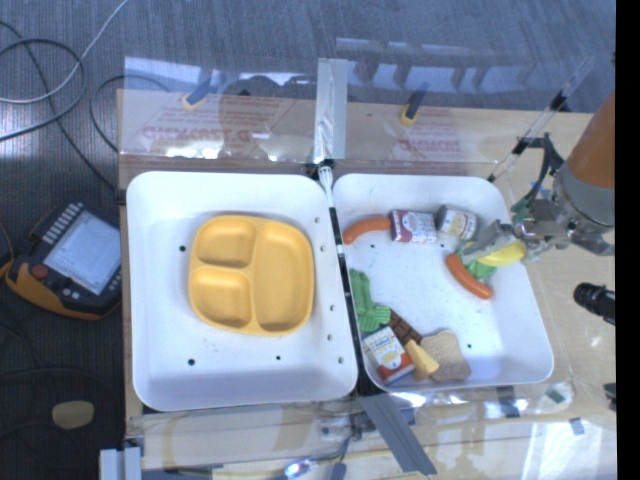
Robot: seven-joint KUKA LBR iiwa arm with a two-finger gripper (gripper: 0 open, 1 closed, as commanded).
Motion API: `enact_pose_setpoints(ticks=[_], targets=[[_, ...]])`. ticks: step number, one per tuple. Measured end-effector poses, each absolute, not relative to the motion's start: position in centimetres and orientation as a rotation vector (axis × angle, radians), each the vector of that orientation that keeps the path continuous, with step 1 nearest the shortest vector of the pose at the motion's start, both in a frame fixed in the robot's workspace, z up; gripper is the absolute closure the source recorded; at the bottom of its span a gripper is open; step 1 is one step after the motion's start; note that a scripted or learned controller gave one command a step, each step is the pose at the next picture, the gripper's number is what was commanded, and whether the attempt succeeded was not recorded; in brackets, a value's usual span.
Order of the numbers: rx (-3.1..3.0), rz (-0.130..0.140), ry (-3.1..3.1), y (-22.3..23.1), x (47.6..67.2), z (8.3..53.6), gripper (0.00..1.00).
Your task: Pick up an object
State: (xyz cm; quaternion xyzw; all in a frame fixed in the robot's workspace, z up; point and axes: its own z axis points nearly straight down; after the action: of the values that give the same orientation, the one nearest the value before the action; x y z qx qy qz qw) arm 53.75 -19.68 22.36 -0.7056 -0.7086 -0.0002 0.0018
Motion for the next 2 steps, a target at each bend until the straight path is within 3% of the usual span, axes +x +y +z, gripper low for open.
enact_pose_setpoints(ticks=[1, 2], targets=[[-2.324, 0.000, -2.113, -18.90, 52.99, 26.06, 0.00], [-2.316, -0.002, -2.117, -18.64, 53.13, 26.86, 1.00]])
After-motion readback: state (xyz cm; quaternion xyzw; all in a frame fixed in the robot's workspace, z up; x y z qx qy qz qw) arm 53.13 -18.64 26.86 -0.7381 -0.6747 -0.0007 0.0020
